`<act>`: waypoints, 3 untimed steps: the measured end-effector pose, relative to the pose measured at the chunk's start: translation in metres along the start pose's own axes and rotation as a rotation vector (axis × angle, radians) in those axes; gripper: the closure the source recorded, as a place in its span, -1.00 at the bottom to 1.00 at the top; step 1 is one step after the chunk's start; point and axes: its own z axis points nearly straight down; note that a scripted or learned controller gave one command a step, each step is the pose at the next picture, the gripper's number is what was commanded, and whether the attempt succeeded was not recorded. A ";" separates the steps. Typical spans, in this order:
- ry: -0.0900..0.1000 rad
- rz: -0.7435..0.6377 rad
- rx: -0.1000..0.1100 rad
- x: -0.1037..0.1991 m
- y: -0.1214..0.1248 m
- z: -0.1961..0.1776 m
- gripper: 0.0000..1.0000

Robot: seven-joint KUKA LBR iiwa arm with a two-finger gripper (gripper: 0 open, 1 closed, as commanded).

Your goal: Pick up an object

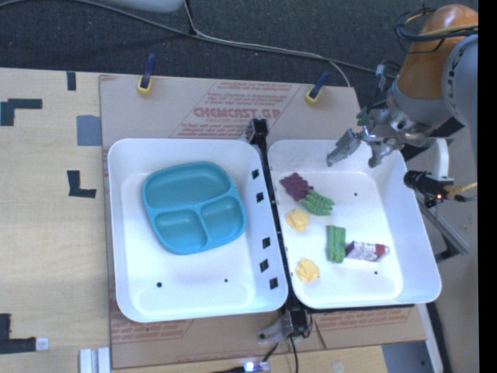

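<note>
End effector (359,152) poised over the far edge of the right bin (415,286), fingers spread and grasping nothing

The small things to pick lie loose in the right bin, well apart from the end effector: a purple piece (294,185) touching a ridged green piece (318,203) toward the bin's left edge, a yellow piece (297,220) just beside them, a green block (335,243) touching a red-and-white wrapper (365,250) nearer the middle, and another yellow piece (307,270) by the near left corner. The left bin (128,286) carries a blue divided plate (194,207). The arm seems held high at the far rim to keep clear of the pile while lining up; no pick looks begun yet, and the purple piece is nearest its reach
</note>
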 end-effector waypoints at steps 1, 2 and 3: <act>-0.001 -0.003 -0.009 0.001 0.001 -0.008 -1.00; -0.001 -0.003 -0.004 0.005 -0.009 0.048 -1.00; -0.003 -0.003 -0.012 0.003 -0.009 0.107 -1.00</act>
